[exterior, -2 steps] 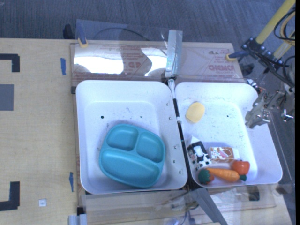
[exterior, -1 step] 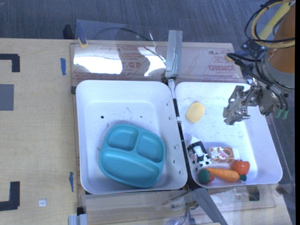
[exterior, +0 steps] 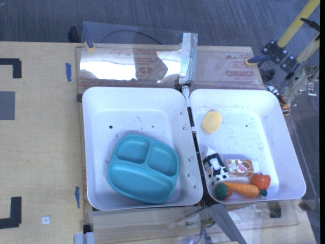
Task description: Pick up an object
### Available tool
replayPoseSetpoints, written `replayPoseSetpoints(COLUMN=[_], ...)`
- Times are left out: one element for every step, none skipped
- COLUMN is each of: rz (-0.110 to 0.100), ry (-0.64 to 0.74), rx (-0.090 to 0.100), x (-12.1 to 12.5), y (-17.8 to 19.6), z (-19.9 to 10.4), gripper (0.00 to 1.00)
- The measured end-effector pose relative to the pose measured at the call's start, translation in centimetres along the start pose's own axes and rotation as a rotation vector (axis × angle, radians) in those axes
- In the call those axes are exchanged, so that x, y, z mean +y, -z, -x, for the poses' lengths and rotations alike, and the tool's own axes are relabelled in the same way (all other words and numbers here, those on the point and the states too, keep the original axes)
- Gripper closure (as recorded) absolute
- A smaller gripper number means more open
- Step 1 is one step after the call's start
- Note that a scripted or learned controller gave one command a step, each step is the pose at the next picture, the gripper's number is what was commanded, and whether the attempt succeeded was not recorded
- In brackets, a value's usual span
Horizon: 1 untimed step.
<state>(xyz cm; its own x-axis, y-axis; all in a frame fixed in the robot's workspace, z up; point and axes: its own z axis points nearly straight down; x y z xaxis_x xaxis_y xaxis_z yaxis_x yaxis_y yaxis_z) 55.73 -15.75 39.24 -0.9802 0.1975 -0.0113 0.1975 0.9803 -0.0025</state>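
Nearest the camera, an orange plastic toy carrot with a green top (exterior: pixel 238 189) is lying along the front wall of the right-hand shallow white bin (exterior: pixel 293 136), its long axis running left to right, so jaws coming in from the right would be meeting it end-on and would likely need to turn across it. A red rounded toy (exterior: pixel 260 180) is touching its right end, on the side the gripper would be approaching from. Just behind are sitting a black-and-white patterned toy (exterior: pixel 215 168) and a small printed packet (exterior: pixel 238 165), crowded together. Farther back a pale yellow rounded lump (exterior: pixel 211 121) is lying alone, well apart from the rest. Farthest across from the jaws' side, a teal divided plastic plate (exterior: pixel 143 168) is resting in the left-hand white bin (exterior: pixel 92 136). Whether the jaws are open or closed I cannot tell.
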Motion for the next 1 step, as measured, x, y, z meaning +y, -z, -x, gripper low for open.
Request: replayPoseSetpoints(rz=[0.005], ry=[0.147], rx=[0.01], x=[6.16], y=[-5.91], z=[-1.05], gripper=[1.0])
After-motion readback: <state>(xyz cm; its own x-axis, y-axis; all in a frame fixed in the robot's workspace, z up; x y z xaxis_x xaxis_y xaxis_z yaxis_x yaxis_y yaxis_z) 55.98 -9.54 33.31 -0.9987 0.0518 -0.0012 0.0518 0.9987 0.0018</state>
